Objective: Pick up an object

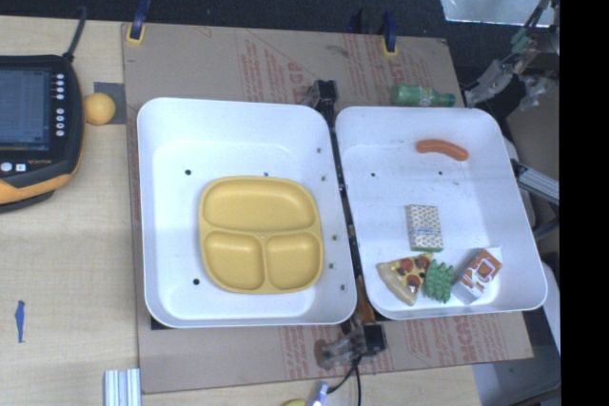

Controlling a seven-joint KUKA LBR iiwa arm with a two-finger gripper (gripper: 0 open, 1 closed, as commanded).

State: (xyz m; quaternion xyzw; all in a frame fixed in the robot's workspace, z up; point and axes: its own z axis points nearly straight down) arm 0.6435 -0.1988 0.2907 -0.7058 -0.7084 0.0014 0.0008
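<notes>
Wooden bench, cardboard sheet on top, two white bins clamped side by side. Pickable stuff sits in the right bin (514, 204), the one on the gripper's side: an orange sausage (441, 147) lies closest to the gripper (506, 76), a small printed box (423, 226) sits further off near mid-bin, and a pizza slice (404, 276), a green toy (439, 280) and a little carton (479, 271) are bunched at the corner furthest from it, pizza and green toy touching. That's five loose items, one of each.

The gripper (blurry grey hardware, partly cut off) hangs outside the bin past its nearest corner, nothing seen in it; can't tell whether it is spread or closed. Probably parked clear so the camera sees both bins.

The left bin (162, 204), beyond the right one from the tool, holds one yellow divided plate (260, 235), three compartments.

Off the bins: one green bottle (422, 95) lying just beside the right bin's rim, near the gripper; one yellow ball (98, 107) and one teach pendant (33, 133) at the far end; two blue clamps (139, 19) pinning the cardboard, likely to stop it shifting.
</notes>
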